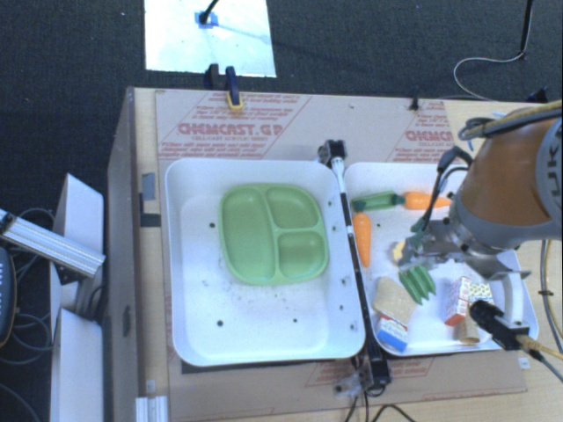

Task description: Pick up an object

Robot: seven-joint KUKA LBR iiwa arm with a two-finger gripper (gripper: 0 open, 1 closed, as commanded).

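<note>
Camera view: the tabletop (264,121) carries two white bins. The left bin (198,323) holds a green divided plate (273,234). The right bin (374,178) holds the candidate objects: an orange carrot (361,238) by the dividing wall, a second carrot with a green top (396,201) near the far wall, a green leafy piece (418,281), a tan sandwich-like block (393,299), and a small red-and-white carton (456,300). The arm (510,183) reaches over the right bin; its claw (424,246) sits low, just above the green leafy piece. Whether it is open or closed cannot be told. No object is seen lifted; judged status: approach in hand, grasp and lift outstanding.
</note>
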